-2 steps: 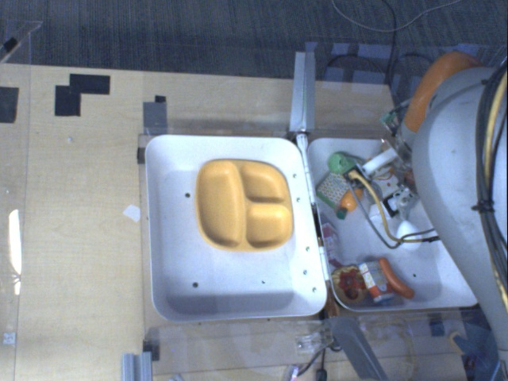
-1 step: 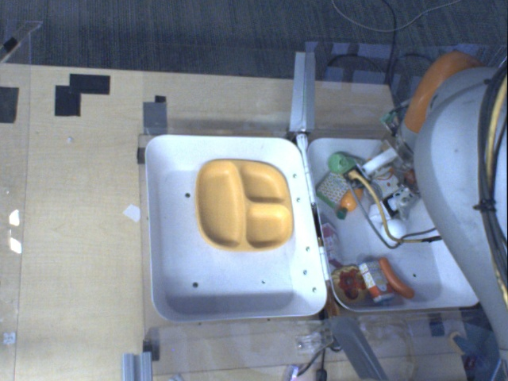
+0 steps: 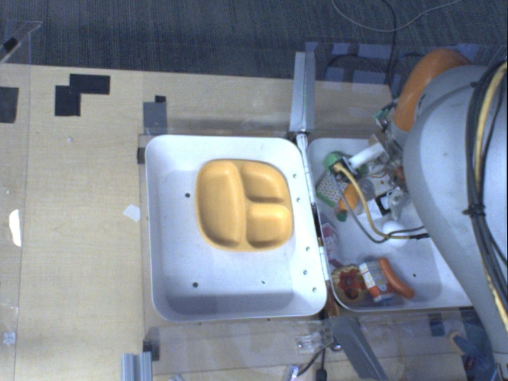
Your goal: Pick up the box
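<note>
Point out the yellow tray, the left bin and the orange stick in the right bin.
yellow tray [image 3: 224,205], camera view, floor of its long compartment
left bin [image 3: 171,244], camera view, bare floor
orange stick [image 3: 395,279], camera view, its middle

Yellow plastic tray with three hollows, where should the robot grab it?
The yellow plastic tray lies flat, open side up, in the left white bin. Probably pinch the thin rim facing the other bin, from straight above; that edge is nearest the arm.

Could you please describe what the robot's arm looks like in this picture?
The arm is a thick, smooth, rounded grey shell. An orange band wraps it near the wrist, and black cables run along its outer side.
</note>
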